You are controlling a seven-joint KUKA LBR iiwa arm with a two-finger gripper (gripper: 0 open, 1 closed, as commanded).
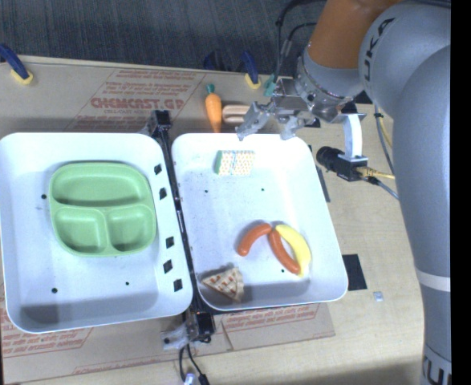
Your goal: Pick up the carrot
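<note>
1. My gripper (269,123) hangs over the back rim of the right bin (325,215), near its far edge. Its two fingers (249,124) are spread apart with nothing between them.
2. The carrot (213,111) lies outside both bins, on the cardboard (139,95) behind the right bin's back left corner. Its green top points away from the bins and its orange body points toward them. It sits to the left of my gripper and is not touching it.
3. Just beside the carrot, on its right, lies a pale tan item (233,115) that I cannot identify; it is partly behind my fingers.
4. Inside the right bin there is a small green and white patterned block (235,163) near the back, a sausage (253,237) and a hot dog in a yellow bun (290,249) near the middle, and a waffle-like wedge (224,282) at the front edge.
5. The left bin (18,239) holds a green divided plate (103,208).
</note>
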